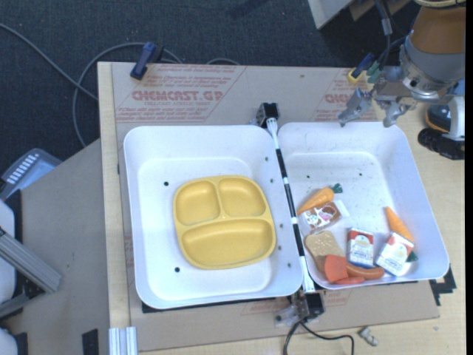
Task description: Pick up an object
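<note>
Claw (pixel 369 112): spread open, holding nothing, above right bin's (pixel 414 165) far rim. Candidate objects: carrot (pixel 319 199), toy food packets (pixel 361 248), clustered at bin's near end. Pick not begun; descent, grasp, lift remain.

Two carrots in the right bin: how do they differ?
The carrot with the green top lies by the bin divider, tilted up toward its leaves; the plain carrot lies near the right bin's outer wall. The first looks fatter, the second slimmer with no visible leaves. Both are orange toy food, untouched by the gripper.
</note>
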Robot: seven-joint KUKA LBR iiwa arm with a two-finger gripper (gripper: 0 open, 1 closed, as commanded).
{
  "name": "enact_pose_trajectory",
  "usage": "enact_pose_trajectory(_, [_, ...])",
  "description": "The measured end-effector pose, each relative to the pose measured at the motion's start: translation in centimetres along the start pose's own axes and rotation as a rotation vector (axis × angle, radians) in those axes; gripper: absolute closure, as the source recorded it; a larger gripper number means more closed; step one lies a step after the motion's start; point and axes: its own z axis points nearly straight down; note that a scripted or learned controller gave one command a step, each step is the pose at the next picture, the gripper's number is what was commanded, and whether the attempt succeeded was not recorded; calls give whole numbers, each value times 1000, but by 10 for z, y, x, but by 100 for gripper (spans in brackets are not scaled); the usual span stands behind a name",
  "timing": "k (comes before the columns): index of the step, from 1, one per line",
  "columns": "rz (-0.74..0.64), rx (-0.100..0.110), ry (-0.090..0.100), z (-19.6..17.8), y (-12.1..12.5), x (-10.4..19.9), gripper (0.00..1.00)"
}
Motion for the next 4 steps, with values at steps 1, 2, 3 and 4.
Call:
enact_pose_trajectory(1, [1,2,0,137,-54,-3,0])
enact_pose_trajectory(2, [0,2,1,178,-77,24,0])
enact_pose_trajectory(3, [2,-3,0,167,-76,24,100])
enact_pose_trajectory(4, [-2,-5,1,40,-79,91,100])
